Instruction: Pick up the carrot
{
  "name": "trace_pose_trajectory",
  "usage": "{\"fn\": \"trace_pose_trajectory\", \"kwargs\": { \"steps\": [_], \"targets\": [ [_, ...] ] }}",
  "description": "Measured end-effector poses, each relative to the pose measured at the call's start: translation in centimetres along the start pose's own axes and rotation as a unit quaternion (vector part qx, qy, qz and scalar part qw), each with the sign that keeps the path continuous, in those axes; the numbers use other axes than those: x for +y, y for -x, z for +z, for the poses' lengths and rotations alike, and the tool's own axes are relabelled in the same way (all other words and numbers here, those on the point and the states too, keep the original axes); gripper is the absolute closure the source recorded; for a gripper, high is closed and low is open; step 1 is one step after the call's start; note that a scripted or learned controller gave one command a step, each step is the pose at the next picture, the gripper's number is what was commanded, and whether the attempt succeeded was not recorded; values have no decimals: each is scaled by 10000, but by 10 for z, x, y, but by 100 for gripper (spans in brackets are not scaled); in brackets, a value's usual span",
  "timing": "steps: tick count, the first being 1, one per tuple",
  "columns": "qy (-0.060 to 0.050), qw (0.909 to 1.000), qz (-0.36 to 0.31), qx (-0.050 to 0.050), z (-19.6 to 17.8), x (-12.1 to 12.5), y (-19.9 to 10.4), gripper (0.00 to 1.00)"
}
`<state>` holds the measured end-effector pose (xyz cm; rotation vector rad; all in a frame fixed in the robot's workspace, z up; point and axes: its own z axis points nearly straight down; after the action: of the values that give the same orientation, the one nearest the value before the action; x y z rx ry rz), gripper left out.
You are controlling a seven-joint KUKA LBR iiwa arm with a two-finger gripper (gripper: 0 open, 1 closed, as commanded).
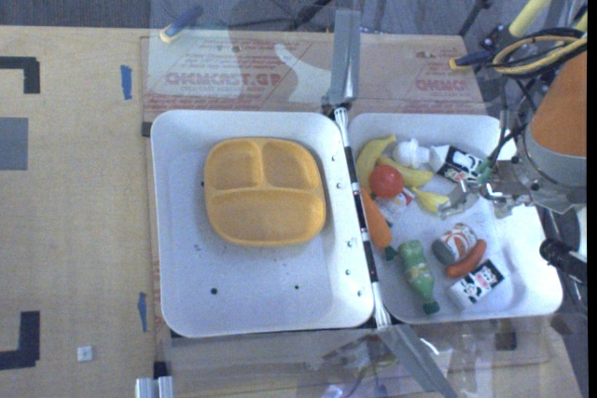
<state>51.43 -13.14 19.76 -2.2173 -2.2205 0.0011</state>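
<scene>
The carrot (pixel 375 217) is orange with a green stem end and lies along the left wall of the right bin (pixel 532 289), running from the red tomato (pixel 387 179) down toward the green bottle (pixel 418 273). My gripper (pixel 465 194) hovers over the middle of the right bin, to the right of the carrot and well apart from it, close to a small yellow banana piece (pixel 427 196). Nothing of the carrot is at the gripper.
The right bin also holds a banana (pixel 371 154), a white lump (pixel 408 150), a black-and-white carton (pixel 459 163), a can (pixel 453 243), a sausage (pixel 465 259) and a small box (pixel 478 282). A yellow divided plate (pixel 265 191) sits in the left bin (pixel 187 294).
</scene>
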Motion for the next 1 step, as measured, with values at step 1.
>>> {"fn": "trace_pose_trajectory", "kwargs": {
  "steps": [1],
  "targets": [
    [15,10000,1,-2,-10,1,0,100]
  ]
}}
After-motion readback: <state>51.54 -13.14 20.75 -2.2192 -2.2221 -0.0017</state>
